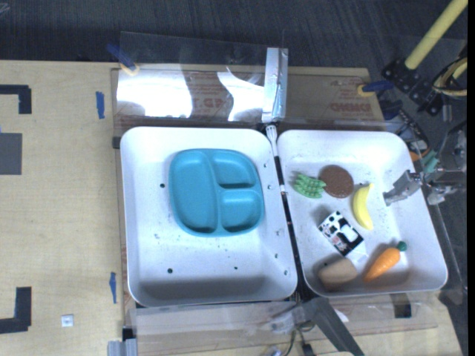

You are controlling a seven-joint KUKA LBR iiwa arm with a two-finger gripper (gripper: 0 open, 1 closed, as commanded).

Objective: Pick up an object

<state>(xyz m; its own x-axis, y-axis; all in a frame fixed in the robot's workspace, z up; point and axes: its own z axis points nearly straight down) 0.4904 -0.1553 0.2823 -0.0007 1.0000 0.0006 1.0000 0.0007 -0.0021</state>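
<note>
The right bin (386,141) holds several toy foods: a green pea pod (309,186), a round brown patty (338,181), a yellow banana (362,205), a black-and-white carton (341,233), an orange carrot (383,262) and a tan potato-like piece (338,272). My gripper (401,187) hangs over the bin's right side, just right of the banana and apart from it. Nothing shows in its grasp.
The left bin (141,265) bears a blue divided plate (217,191). A clear plastic panel (193,87) and a metal bracket (274,84) stand behind the bins. Cables and a yellow pole (439,24) crowd the upper right. The wooden bench (52,221) stretches left.
</note>
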